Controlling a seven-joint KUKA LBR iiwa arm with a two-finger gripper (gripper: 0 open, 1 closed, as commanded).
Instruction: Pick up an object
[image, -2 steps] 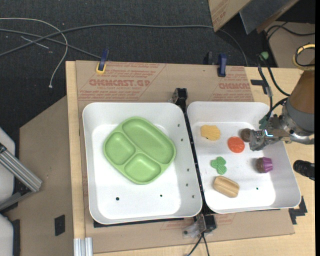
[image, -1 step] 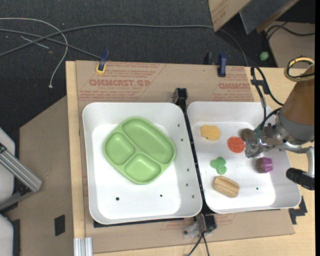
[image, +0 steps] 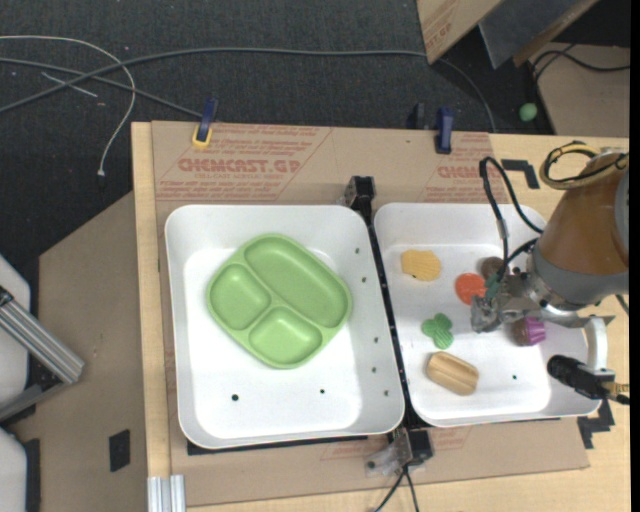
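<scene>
The right bin (image: 520, 400) holds several small toy foods: a yellow piece (image: 421, 265), a red-orange piece (image: 468, 288), a green piece (image: 437, 328), a tan bread-like piece (image: 452, 372) and a purple piece (image: 530, 331). My gripper (image: 487, 312) hangs low in this bin, just right of the red-orange piece and left of the purple one. The green piece lies a little to its left. The wrist partly hides the purple piece. I see nothing clearly held.
The left bin (image: 200, 400) carries a green divided plate (image: 279, 300). A black divider (image: 382, 300) runs between the bins. The arm's orange band (image: 585, 240) and cables (image: 500, 215) hang over the right bin's far right side.
</scene>
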